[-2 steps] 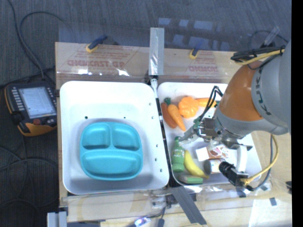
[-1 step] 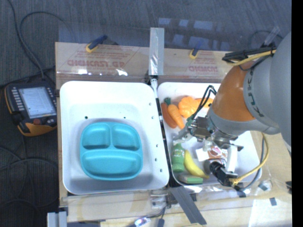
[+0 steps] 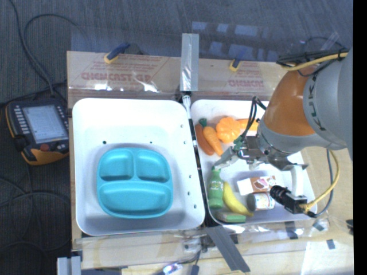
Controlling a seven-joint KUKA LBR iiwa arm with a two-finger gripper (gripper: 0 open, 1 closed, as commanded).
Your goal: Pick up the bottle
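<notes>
The two-finger gripper (image 3: 236, 153) is partly masked by the grey arm w/ orange band (image 3: 298, 116); its jaws look spread, nothing between them. The green plastic bottle (image 3: 215, 189) lies just below in the right white bin (image 3: 307, 176), touching a yellow banana (image 3: 233, 199). Orange carrots (image 3: 209, 139) sit above; a blue divided plate (image 3: 135, 181) occupies the left white bin (image 3: 86, 153).

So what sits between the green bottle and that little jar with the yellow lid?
In the camera view, a yellow banana lies between the green plastic bottle and the small jar with the yellow lid, all in the white right-hand bin.
</notes>
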